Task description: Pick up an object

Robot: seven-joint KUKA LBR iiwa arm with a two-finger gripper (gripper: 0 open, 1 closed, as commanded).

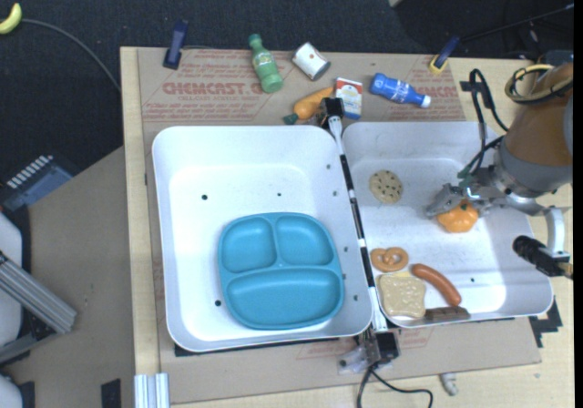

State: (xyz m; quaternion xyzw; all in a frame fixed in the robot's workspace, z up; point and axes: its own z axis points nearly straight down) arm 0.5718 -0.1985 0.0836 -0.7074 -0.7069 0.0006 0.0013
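Note:
My gripper (449, 203) reaches in from the right and is low in the right bin (414, 147), near its middle right. An orange toy fruit (459, 219) lies right under and against the gripper's tip; whether it is gripped cannot be made out. A chocolate-chip cookie (386, 185) lies to the left of the gripper. Toward the bin's front lie a pretzel (390, 259), a red sausage (437, 282), a slice of bread (402, 295) and a small brown piece (446, 313).
The left bin (182, 169) holds a blue divided plate (280, 268). Behind the bins lie a green bottle (266, 65), a white can (311, 60), a small carton (347, 96), an orange carrot (310, 106) and a blue bottle (399, 90).

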